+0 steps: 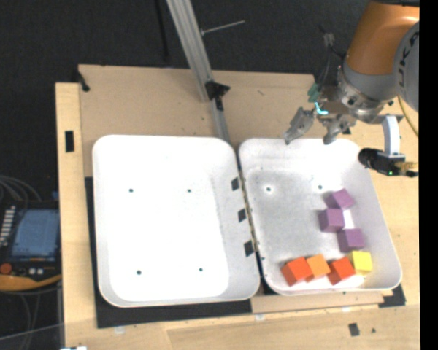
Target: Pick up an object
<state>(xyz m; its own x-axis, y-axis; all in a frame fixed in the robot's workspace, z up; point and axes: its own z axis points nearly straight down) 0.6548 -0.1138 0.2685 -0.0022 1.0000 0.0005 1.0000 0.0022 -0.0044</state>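
Tool point(309, 133) spread wide, gripping nothing, poised over far rim of right bin point(277, 152). Purple blocks point(339, 217) along right side of that bin, well apart from tool. Orange blocks point(308, 268), red block point(342, 269), yellow block point(361, 260) clustered at near right corner.

A robotics lab: plywood bench point(160, 100), two white bins point(117, 159), loose cables point(7, 188), aluminium camera mast point(193, 42).

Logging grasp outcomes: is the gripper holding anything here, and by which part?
Nothing is held. The gripper hangs open above the right bin's far edge, its fingers spread, well away from the blocks.
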